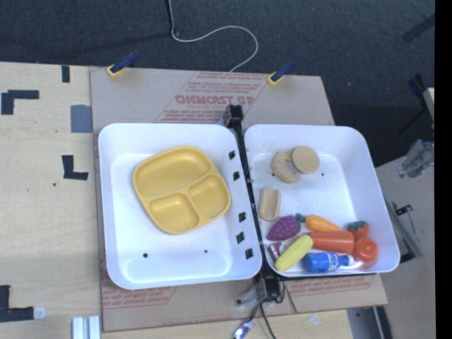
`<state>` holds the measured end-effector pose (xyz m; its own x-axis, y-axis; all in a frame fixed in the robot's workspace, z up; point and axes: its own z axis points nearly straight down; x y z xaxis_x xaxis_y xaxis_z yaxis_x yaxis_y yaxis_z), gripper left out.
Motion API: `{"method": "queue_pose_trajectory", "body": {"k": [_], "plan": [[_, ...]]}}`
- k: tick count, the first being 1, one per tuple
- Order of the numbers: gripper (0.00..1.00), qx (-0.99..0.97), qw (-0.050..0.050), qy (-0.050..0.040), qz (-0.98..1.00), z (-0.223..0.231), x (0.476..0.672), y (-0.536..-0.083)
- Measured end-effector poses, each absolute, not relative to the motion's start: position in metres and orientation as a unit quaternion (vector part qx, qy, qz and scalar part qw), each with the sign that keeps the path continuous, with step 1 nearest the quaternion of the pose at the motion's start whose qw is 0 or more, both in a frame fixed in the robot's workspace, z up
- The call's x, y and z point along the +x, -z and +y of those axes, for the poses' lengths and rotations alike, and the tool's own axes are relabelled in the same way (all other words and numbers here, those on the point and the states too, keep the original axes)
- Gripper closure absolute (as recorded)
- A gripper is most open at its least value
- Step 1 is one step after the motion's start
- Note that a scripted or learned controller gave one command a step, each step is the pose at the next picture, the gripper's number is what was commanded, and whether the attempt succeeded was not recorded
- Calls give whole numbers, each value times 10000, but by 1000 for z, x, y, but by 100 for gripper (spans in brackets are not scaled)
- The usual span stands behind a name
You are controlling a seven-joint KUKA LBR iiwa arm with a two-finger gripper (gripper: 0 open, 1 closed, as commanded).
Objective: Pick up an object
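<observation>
The left bin (116, 189) holds a yellow three-part plate (182, 189). In the right bin (353, 161) lie two tan round pieces (295, 164) at the back and a beige block (269, 204) near the divider. Along its front are purple grapes (284, 227), an orange carrot (323, 224), a yellow corn cob (294, 252), a red-orange sausage shape (332, 241), a red tomato (364, 250) and a blue and white tube (325, 263).
Both bins rest on a cardboard sheet (212, 97) held by two yellow-blue clamps (123, 63). A thin white cable (212, 34) loops behind the bins. A grey metal part (415, 158) sits beyond the right bin's right wall.
</observation>
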<state>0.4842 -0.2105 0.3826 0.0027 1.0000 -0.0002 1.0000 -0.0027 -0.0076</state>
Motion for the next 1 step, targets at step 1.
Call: {"method": "queue_pose_trajectory", "body": {"k": [1], "plan": [[100, -7044, 15, -10, -7098, -133, 485, -422]]}}
